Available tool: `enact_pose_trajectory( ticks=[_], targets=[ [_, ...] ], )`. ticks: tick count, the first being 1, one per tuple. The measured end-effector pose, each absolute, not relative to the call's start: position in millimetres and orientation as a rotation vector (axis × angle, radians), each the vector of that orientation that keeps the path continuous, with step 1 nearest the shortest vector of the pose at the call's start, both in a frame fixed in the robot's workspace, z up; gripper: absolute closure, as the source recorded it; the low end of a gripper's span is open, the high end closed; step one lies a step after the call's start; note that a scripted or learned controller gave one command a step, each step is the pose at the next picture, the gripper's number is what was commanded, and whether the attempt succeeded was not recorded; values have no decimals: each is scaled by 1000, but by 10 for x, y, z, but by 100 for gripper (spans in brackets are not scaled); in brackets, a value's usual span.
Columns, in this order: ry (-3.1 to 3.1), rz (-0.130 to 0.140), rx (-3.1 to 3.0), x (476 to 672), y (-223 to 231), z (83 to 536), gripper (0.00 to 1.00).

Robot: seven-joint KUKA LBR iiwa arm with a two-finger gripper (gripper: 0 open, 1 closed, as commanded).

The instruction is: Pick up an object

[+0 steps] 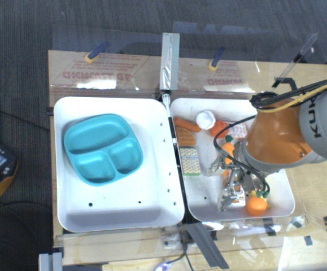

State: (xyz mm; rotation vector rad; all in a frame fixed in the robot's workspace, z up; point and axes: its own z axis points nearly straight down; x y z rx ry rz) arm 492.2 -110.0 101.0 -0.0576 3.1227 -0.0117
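Hand (pixel 231 195): hung low in the right bin (pixel 200 208), fingers' spread impossible to tell, grip unclear.
Orange ball (pixel 256 205): just beside the hand, by the bin's near wall.
Blue tray (pixel 102 147): lay in the left bin (pixel 152 208).

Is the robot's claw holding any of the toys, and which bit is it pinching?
It cannot be told. The gripper is down in the right bin beside the orange ball, among clutter.
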Motion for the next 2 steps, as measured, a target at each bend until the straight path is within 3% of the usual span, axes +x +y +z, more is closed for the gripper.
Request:
enact_pose_trajectory(
  ticks=[1,2],
  targets=[
    [3122,-14,-56,4928,-1102,1098,100],
    [3122,-14,-56,4927,-1101,1097,0]
  ],
)
